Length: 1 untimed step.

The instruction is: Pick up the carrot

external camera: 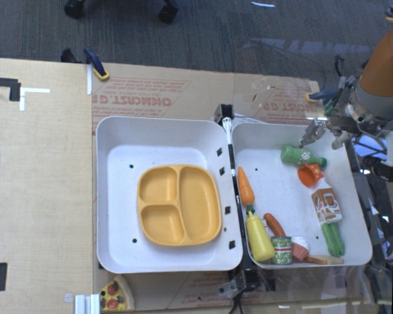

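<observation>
The carrot (pixel 245 186), orange with a green tip, lies lengthwise along the left wall of the right bin (pixel 269 140). My gripper (pixel 324 138) hangs over the bin's far right corner, well to the right of the carrot and beyond it. Its fingers (pixel 310 134) are spread open with nothing between them. They sit just above a green toy (pixel 299 155) at the back of the bin.
An orange-red cup (pixel 310 175), a brown packet (pixel 326 205), a cucumber (pixel 334 238), a yellow bottle (pixel 258 237), a red sausage (pixel 274 223) and a green can (pixel 281 250) share the right bin. The left bin (pixel 104 181) holds a yellow divided plate (pixel 179 204).
</observation>
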Available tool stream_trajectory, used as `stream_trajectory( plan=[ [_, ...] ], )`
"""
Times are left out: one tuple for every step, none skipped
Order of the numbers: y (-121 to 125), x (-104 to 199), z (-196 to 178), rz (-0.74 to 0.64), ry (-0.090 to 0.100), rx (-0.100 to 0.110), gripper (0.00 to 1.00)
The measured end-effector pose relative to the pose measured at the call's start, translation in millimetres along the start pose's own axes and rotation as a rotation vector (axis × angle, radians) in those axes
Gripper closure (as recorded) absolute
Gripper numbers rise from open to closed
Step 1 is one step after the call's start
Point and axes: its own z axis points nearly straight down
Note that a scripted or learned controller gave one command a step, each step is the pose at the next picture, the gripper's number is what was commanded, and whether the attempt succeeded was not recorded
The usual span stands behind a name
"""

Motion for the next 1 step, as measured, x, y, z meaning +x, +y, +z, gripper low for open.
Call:
stream_trajectory(
  plan=[
    [18.6, 83.6, -120.3, -0.084, -0.002, -0.003, 0.0]
  ],
)
